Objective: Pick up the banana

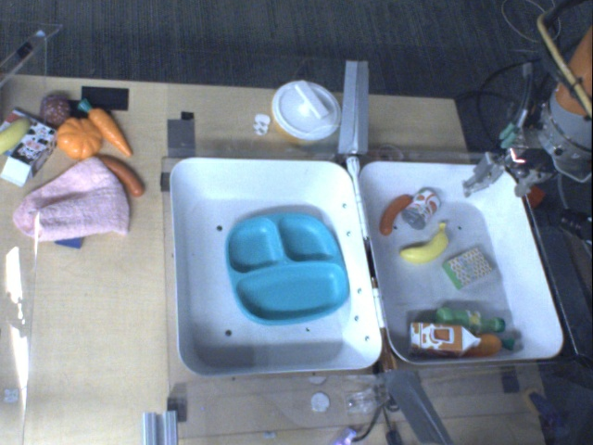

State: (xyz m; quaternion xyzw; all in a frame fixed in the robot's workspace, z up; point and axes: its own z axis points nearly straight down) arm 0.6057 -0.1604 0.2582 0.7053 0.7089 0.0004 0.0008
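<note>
Hovers as a claw [507, 176] over the far right corner of the right bin [547, 295], on the grey arm [567, 128] with its orange band. Seems spread, pinching nothing.

Lies below and to the left of the claw, well apart from it: the banana [425, 247], yellow, flat on the bin floor, curved ends turned up. Sit left of the claw, between it and the bin's left wall: a small can [422, 208] and a red sausage [396, 211], both just above the banana. Rests below the claw, just right of the banana: a green mesh pad [469, 267]. Lies farther below, against the near wall: an orange carton [449, 339]. Sits far left of the claw, in the left bin [199, 276]: a blue divided tray [289, 265].
</note>
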